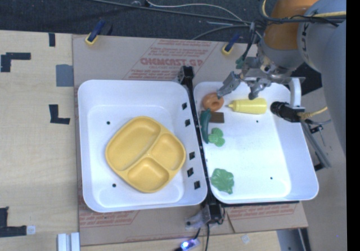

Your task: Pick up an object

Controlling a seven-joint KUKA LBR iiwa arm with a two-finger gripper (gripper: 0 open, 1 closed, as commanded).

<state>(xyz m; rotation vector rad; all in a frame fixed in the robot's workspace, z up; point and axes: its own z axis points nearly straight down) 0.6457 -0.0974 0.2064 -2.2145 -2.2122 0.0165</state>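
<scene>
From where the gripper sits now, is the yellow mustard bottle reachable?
Probably yes. The gripper hangs open just above the mustard bottle, which lies flat in the right bin with nothing on it; the orange donut lies apart.

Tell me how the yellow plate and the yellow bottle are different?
The yellow plate is much bigger than the yellow bottle. The plate is flat with three sections; the bottle is a rounded tube with a pointed tip, lying on its side. The plate sits in the left bin; the bottle lies in the right bin, just under the gripper. Both are yellow.
</scene>
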